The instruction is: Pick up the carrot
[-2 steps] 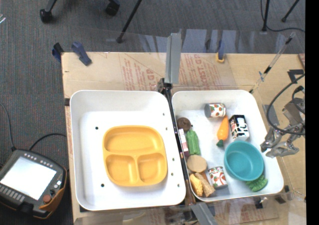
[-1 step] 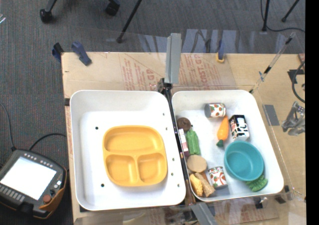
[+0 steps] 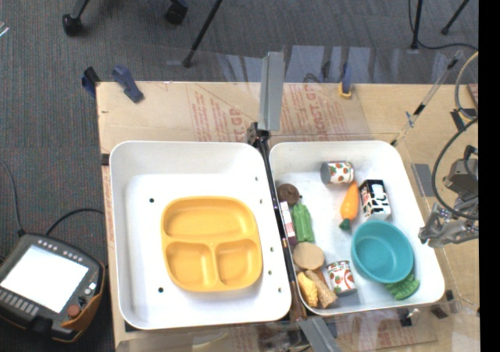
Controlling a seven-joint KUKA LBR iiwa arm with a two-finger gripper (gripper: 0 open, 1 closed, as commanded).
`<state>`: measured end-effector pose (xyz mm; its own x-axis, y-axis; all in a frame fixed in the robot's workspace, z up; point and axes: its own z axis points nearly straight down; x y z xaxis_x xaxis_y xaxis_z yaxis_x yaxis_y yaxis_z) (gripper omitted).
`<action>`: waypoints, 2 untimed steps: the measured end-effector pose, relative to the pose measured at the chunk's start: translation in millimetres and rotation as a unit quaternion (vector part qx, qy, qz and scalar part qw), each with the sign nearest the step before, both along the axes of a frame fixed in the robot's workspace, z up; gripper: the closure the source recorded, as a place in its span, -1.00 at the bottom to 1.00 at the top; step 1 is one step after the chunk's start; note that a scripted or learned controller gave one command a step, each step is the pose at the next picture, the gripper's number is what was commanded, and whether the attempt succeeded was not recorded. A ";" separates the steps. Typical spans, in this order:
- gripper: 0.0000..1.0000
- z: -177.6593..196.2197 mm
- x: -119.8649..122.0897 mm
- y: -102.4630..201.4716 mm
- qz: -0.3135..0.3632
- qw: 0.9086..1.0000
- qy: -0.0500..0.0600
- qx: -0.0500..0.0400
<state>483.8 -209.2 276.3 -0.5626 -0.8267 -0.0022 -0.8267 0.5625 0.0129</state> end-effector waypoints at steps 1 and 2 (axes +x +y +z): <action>1.00 -25.3 28.0 91.0 -0.001 1.000 -0.002 0.000; 1.00 133.6 41.6 96.9 0.092 0.996 -0.009 -0.003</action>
